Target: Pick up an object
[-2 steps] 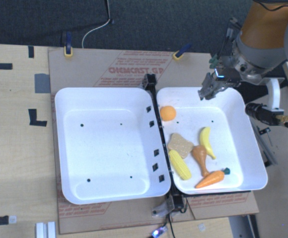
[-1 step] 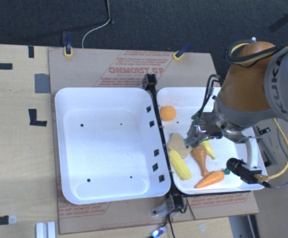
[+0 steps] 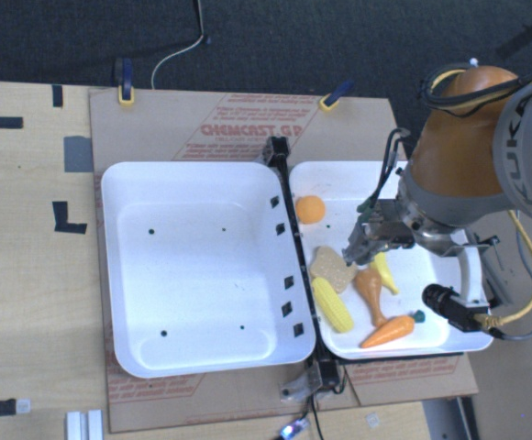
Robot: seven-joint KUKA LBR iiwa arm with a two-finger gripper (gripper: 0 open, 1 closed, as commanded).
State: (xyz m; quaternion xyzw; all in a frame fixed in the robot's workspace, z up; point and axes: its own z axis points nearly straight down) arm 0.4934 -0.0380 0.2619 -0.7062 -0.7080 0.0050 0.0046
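Hovering low in right bin (image 3: 339, 174), gripper (image 3: 362, 246) seen; finger state cannot be told. Target cluster just below tips: beige bread piece (image 3: 330, 268), corn (image 3: 333, 303), drumstick (image 3: 371, 293), small banana (image 3: 384, 273). Single item to be centred, neighbours avoided, before closing.

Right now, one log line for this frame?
task: pick up an object | pincer: low in right bin, above bread | grasp: unconfirmed | nearby: corn, carrot, orange
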